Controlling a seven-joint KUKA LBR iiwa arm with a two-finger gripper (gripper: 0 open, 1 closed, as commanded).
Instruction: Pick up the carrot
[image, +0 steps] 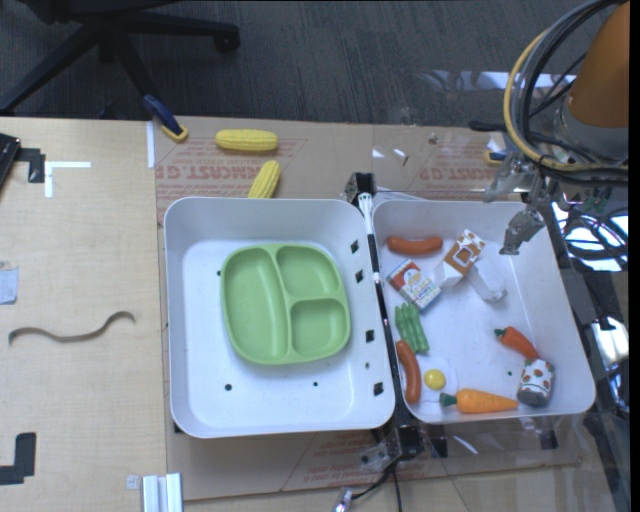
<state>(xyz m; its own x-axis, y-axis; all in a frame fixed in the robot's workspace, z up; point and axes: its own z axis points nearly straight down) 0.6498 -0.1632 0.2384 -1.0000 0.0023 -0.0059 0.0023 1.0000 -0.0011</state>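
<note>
A: What's on the table (80, 260)?

B: A pale wood-grain top with two shallow white plastic bins side by side. The left bin (190, 330) holds a smooth green plate (285, 303) with rounded corners, moulded into three compartments. The right bin (560, 290) holds a scatter of glossy toy food.

A: And the carrot?

B: The carrot (486, 402) lies flat near the right bin's front edge, a tapered orange cone with a small green top at its left end and the point toward the right. Just left of it is a fried egg (434, 380), white with a round yellow yolk. A second, smaller carrot (516, 341) lies tilted a little farther back, toward the right wall, and a rounded speckled piece (536, 383) sits just off the big carrot's tip.

A: Anything else in there?

B: A red sausage (414, 243) near the back, another sausage (407, 369) by the left wall, ribbed green beans (411, 328) and two small printed cartons (440, 270).

A: The claw?

B: The claw (520, 230) hangs over the back right corner of the right bin, grey metal under looped cables (530, 90). It is well apart from the carrot. I see nothing between its fingers, but I cannot tell how far apart they stand.

A: Outside the bins?

B: Two knobbly yellow corn cobs (255, 160) beyond the left bin's back edge.
</note>
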